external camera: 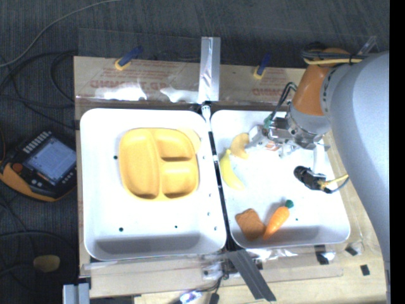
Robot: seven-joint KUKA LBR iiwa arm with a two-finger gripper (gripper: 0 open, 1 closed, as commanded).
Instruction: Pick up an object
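The task names no special object, so I look first at what lies nearest to the hand [273, 133]. That is a small pale yellow piece [239, 144], maybe a banana slice, in the upper left part of the right bin [319, 236]. It lies just beside the hand, apart from it, and I judge it the likely target because the arm [354, 113] has its wrist low over that corner. Just below the piece is a banana [230, 171], along the bin's left wall. It curves with the wall, so a grasp there would have little room on the wall side.

Whether the hand is spread or pressed together I cannot tell; the metal parts at the wrist are too small and mixed to read. Nothing shows between them, so I do not count anything as held.

Further out, a carrot [277, 220] and a brown biscuit-like piece [249, 223] lie near each other at the bin's front edge, well apart from the hand. A black part with a yellow tip [312, 178] hangs right of the middle; I think it belongs to the rig.

The left bin [101, 227] carries a yellow divided tray [158, 163] in its middle. Both bins rest on the tabletop [88, 68], with a pendant [41, 163] on the floor at the left.
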